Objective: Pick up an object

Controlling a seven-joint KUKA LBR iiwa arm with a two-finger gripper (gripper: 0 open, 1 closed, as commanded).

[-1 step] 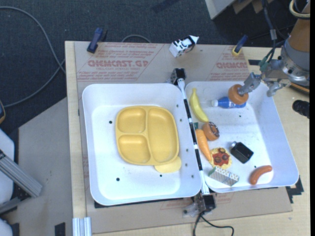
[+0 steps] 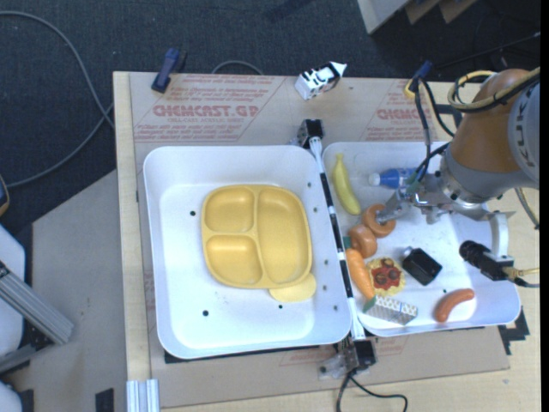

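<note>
Now the fingers [image 2: 396,208], whose state cannot be told from above, are hung over the orange doughnut [image 2: 378,220] in the right bin [image 2: 506,303], and a centred, straight descent is advised.

Dark carpet floor [image 2: 69,101], wooden bench [image 2: 257,101]

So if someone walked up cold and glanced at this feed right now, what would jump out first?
Probably the big yellow divided plate lying in the left bin, with a yellow piece poking out from under its near edge. Next, the right bin, crowded with small things: a banana, a carrot, a sausage and a black block. The arm's gripper reaches in from the right over an orange ring-shaped piece.
</note>
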